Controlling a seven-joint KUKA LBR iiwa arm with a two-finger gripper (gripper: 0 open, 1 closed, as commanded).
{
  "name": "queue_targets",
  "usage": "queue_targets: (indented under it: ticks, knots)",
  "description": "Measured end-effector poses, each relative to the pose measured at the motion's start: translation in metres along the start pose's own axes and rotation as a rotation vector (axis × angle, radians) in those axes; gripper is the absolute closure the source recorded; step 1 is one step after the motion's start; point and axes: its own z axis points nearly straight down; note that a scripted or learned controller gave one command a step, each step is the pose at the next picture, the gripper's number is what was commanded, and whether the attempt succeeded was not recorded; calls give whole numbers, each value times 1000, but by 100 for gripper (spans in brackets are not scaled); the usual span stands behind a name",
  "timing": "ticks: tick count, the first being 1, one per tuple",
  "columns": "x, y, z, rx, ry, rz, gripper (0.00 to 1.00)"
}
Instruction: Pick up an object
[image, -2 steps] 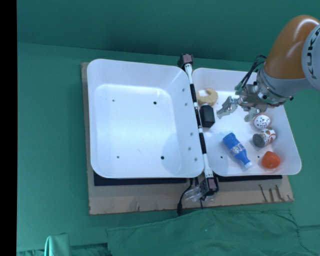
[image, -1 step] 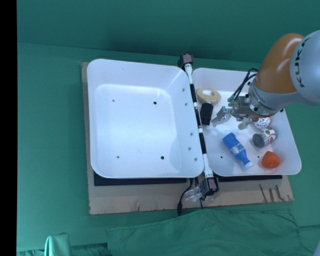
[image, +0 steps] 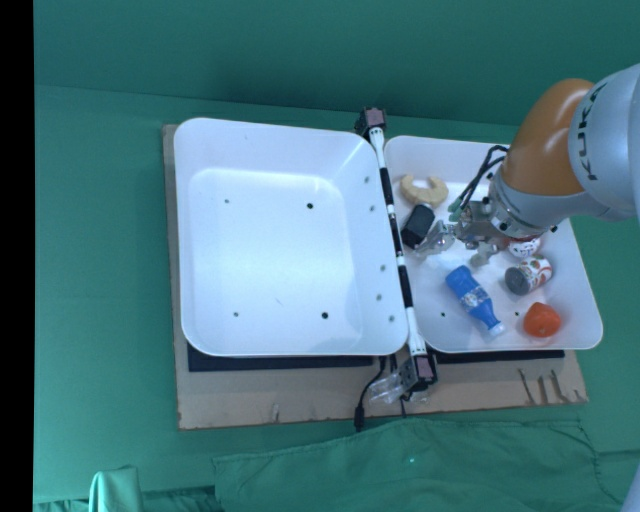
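My gripper (image: 478, 243) hangs low over the middle of the right bin (image: 580, 335), under the grey wrist with its orange band. Just below it lies a blue bottle (image: 473, 298) with a white cap, pointing toward the bin's front. Right of the gripper sits a white and orange ball-shaped toy (image: 530, 275), and a small red and white object (image: 523, 247) is partly hidden under the wrist. An orange lump (image: 541, 320) rests near the front right corner. A tan ring-shaped piece (image: 424, 188) lies at the back left of the bin.
The left bin (image: 200, 330) stands beside the right one, with a black and white bar (image: 395, 245) along the seam between them. Both bins rest on a cardboard sheet (image: 290, 405) on green cloth.
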Motion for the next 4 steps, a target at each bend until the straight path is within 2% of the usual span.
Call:
queue_targets:
  ticks: [1, 2, 4]
  knots:
    - [-2, 3, -15, -15, -6, 4, 100]
    - [-9, 11, -64, -4, -3, -1, 100]
    - [-1, 6, -173, -5, -2, -2, 100]
